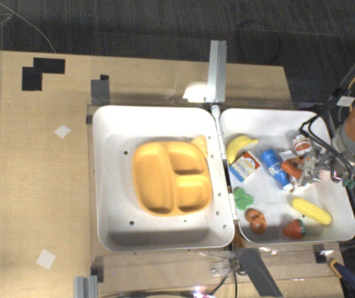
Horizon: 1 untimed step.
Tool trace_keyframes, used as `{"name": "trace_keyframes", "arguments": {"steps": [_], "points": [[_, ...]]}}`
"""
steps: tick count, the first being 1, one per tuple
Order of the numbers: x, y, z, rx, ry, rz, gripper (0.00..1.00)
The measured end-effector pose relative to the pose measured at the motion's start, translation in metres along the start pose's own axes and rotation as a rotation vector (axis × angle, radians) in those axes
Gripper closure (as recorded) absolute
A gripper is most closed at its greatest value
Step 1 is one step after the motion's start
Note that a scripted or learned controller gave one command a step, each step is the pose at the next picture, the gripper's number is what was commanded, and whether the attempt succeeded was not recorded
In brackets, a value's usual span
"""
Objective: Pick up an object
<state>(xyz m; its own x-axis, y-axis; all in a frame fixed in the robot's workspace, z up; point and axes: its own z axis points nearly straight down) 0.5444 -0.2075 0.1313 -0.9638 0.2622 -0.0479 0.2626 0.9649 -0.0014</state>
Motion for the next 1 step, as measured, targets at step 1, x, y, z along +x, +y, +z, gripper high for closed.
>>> {"name": "trace_keyframes", "arguments": {"steps": [1], "points": [[0.0208,-0.0065,0.0083,-0.001,-0.016,0.246,1.0]]}}
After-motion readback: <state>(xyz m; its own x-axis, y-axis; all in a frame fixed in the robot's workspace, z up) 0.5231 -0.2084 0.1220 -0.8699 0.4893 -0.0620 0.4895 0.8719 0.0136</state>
